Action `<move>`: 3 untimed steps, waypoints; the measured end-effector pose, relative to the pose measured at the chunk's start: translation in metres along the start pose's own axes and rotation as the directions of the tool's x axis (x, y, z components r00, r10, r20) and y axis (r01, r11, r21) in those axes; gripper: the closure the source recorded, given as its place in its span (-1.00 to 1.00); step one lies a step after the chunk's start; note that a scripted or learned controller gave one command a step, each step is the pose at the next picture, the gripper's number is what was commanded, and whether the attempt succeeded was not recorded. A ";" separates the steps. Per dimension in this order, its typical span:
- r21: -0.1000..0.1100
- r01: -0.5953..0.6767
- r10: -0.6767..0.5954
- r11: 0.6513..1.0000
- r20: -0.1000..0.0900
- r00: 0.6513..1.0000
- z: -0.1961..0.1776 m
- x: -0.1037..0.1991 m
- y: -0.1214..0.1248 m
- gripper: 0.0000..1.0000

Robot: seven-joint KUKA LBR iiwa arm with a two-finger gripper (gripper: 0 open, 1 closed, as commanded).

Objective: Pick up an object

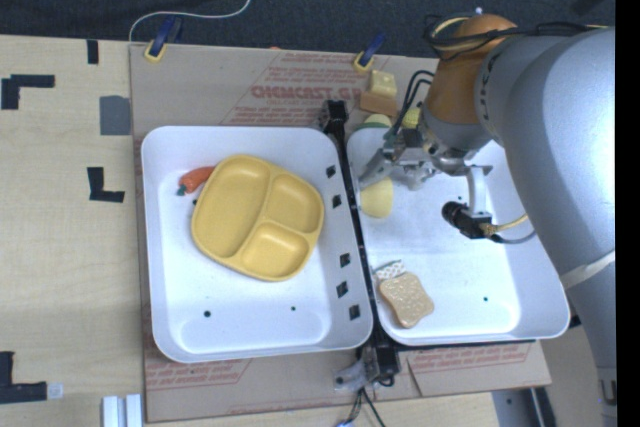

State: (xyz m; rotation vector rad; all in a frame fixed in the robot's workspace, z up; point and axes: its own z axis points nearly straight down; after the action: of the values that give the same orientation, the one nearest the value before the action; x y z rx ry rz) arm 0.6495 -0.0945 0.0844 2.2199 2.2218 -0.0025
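We see the big grey arm [560, 135] with its orange band [455, 80] reaching in from the right, and its two-finger gripper [385, 165] is down low near the top left corner of the right white bin [500, 315]. We cannot tell how the gripper is set, because the metal parts hide that from us.

Just below the gripper lies a pale yellow round fruit [377, 199] — it sits so close that it looks like it touches the tip, but we cannot tell if it is held. Just above the gripper, we see a small pale green round thing [375, 123], partly hidden. A bit further up from it sits a tan block [380, 93], at the back edge of the bin.

Well below the gripper, near the front of the same bin, lies a brown slice of toy bread [405, 299].

To the left of the gripper, across the black divider [345, 215], is the left white bin [240, 335]. In it rests a yellow plastic plate with three sections [257, 216]. At the plate's far left edge an orange toy carrot [195, 179] peeks out — it touches the plate's rim.
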 end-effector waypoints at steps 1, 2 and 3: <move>0.000 0.001 -0.001 1.000 -0.002 1.000 0.000 -0.006 0.010 -1.00; -0.001 -0.001 0.001 1.000 0.000 1.000 0.000 -0.022 0.006 -1.00; 0.001 -0.001 0.001 1.000 0.000 1.000 -0.001 0.000 -0.027 -1.00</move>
State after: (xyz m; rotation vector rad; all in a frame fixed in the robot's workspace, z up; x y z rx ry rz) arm 0.6225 -0.0946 0.0849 2.2210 2.2217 -0.0033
